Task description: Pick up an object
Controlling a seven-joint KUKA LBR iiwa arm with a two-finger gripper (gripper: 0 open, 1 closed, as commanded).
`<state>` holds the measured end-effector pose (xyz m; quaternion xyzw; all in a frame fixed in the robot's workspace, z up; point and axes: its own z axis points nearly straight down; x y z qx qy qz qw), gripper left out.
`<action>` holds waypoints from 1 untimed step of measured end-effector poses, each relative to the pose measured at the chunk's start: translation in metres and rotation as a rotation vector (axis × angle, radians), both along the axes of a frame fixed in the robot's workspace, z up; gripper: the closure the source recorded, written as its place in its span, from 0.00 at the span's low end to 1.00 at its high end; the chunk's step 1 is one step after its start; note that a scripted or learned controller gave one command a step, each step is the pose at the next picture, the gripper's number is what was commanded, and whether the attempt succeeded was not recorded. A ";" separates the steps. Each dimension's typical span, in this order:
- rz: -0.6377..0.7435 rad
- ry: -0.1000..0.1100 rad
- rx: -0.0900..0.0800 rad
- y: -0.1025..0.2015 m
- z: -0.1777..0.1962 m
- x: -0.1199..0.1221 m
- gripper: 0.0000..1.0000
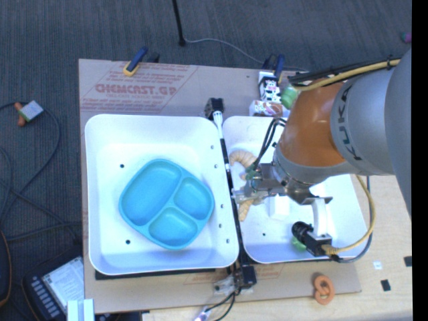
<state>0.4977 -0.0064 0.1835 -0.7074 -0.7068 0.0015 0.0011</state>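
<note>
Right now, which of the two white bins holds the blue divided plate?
The left bin holds the blue divided plate. The right bin has the arm reaching into it instead.

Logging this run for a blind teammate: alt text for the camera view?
The grey and orange arm reaches down into the right white bin, over small objects near its left wall. The left white bin holds a blue divided plate.
</note>
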 end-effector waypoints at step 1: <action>0.001 -0.005 -0.001 -0.023 0.050 0.069 1.00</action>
